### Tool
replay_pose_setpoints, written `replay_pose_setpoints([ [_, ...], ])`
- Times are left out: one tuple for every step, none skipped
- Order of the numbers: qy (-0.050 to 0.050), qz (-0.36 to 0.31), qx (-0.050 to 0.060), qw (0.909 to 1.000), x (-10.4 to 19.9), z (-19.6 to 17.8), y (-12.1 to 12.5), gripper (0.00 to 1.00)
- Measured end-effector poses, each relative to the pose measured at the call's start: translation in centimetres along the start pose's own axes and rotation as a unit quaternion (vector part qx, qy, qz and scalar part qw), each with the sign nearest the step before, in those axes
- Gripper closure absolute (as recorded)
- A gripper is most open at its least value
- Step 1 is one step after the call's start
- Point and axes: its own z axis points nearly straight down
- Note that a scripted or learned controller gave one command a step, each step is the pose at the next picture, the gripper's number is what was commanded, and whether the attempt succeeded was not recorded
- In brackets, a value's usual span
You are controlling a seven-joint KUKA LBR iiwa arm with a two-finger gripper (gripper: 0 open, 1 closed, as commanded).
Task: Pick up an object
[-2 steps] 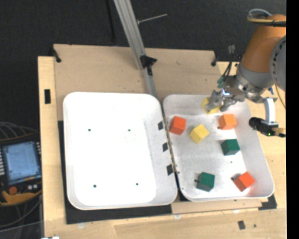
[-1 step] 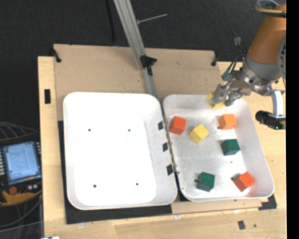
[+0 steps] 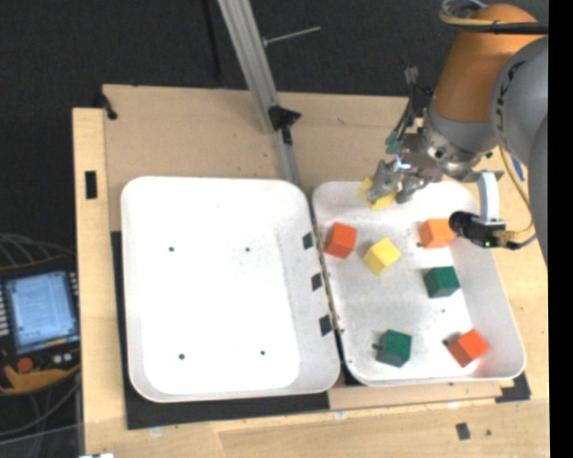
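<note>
Arm reaches in from upper right, over right bin. Claw at bin's top-left corner, pinching yellow block. 2nd yellow block just below claw; orange block lower left.

Even, bright overhead light; soft shadows, slightly grainy, mildly blurred

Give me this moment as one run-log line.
end effector: at back of right bin | fingers around yellow block | other blocks: six, right bin | left bin: untouched
</note>
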Motion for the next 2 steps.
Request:
replay_pose_setpoints([
  [0.0,0.0,-0.001,1.0,4.3,-0.5,0.7,1.0],
  [0.0,0.0,0.0,1.0,9.7,0.2,1.2,1.0],
])
